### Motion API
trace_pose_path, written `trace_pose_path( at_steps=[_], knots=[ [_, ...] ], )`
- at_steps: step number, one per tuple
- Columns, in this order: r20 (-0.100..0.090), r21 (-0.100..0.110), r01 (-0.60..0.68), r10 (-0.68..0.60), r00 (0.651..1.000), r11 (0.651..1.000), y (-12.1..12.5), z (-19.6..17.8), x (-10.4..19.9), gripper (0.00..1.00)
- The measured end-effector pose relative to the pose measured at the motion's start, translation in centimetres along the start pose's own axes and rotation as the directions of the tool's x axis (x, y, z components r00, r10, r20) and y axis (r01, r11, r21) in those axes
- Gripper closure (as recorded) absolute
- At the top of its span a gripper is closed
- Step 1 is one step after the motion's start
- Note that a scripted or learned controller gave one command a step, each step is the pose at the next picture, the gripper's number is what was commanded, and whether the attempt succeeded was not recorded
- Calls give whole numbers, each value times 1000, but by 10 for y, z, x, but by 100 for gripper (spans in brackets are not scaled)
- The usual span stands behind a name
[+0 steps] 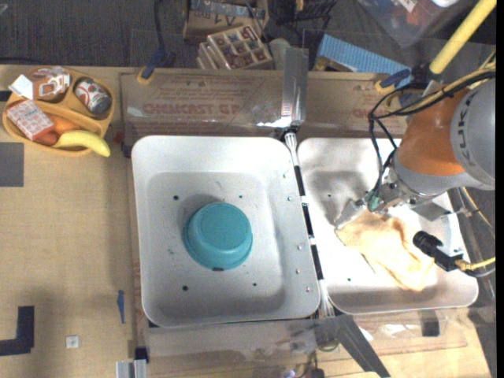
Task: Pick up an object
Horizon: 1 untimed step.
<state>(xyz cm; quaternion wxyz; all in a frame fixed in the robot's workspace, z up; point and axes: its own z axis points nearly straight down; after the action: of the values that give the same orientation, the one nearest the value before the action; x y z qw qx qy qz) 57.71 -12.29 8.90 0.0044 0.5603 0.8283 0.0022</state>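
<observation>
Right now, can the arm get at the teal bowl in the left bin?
Probably yes. The teal bowl sits upside down alone in the left bin, nothing over it. The gripper is down in the right bin by the yellow cloth, so it must cross the divider.

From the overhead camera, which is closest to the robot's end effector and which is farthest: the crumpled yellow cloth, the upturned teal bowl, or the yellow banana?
1. Crumpled yellow cloth, right bin, just under the end effector.
2. Upturned teal plastic bowl, middle of the left bin.
3. Yellow banana, outside the bins at the far left.
</observation>
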Motion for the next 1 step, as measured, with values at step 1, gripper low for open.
trace_pose_path(
  at_steps=[1],
  knots=[
    [3,-4,-2,2,1000,1000,1,-11,-2,100]
  ],
)
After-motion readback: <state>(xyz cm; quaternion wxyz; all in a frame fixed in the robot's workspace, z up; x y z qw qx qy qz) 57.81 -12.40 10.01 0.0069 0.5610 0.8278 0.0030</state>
